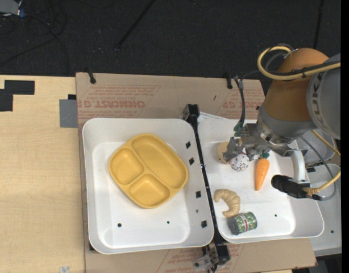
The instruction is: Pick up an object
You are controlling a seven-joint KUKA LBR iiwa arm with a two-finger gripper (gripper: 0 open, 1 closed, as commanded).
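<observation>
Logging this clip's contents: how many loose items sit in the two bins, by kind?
Yellow divided plate: 1
Toy carrot: 1
Croissant: 1
Small green can: 1
Small white object under the gripper: 1
Beige item beside it, partly hidden: 1
Total: 6

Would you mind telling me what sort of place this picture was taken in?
Most likely a robotics lab bench set up for grasping trials. Two white bins sit side by side on cardboard, one holding a yellow divided plate, the other toy items such as a carrot and a croissant. The arm's gripper hangs over them.
</observation>
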